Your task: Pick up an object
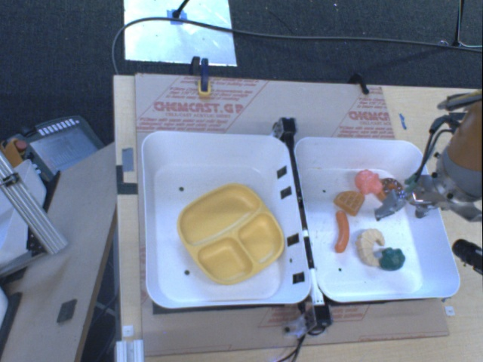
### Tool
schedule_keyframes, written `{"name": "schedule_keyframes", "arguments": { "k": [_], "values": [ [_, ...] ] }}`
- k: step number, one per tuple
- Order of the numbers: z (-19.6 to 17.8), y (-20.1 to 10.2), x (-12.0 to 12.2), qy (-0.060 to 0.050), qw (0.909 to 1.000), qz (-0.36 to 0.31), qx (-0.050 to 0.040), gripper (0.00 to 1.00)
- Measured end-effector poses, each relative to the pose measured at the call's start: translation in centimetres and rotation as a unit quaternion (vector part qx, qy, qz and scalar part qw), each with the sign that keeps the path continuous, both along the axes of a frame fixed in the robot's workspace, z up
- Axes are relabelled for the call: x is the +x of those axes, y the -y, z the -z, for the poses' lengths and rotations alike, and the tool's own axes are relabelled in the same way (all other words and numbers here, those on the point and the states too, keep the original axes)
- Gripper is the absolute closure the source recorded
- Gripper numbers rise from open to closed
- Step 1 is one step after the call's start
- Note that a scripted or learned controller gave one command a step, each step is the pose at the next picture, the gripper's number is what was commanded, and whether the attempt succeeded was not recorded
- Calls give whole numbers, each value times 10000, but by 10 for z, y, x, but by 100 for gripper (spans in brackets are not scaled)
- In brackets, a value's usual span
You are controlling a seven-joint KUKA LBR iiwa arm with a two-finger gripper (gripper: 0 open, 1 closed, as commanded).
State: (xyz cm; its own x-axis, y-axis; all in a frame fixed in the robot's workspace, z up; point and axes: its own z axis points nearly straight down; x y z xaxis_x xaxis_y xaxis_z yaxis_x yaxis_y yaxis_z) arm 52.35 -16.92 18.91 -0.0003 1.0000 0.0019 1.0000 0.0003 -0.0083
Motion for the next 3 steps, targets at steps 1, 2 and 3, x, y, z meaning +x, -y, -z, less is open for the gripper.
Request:
{"name": "schedule_keyframes", "arguments": {
  "k": [1, 2, 3],
  "values": [
    [-4, 0, 2, 42, 10000, -13, -10, 0],
    [40, -6, 3, 28, 10000, -10, -3, 0],
    [89, -9, -7, 22, 10000, -4, -2, 0]
  ]
}}
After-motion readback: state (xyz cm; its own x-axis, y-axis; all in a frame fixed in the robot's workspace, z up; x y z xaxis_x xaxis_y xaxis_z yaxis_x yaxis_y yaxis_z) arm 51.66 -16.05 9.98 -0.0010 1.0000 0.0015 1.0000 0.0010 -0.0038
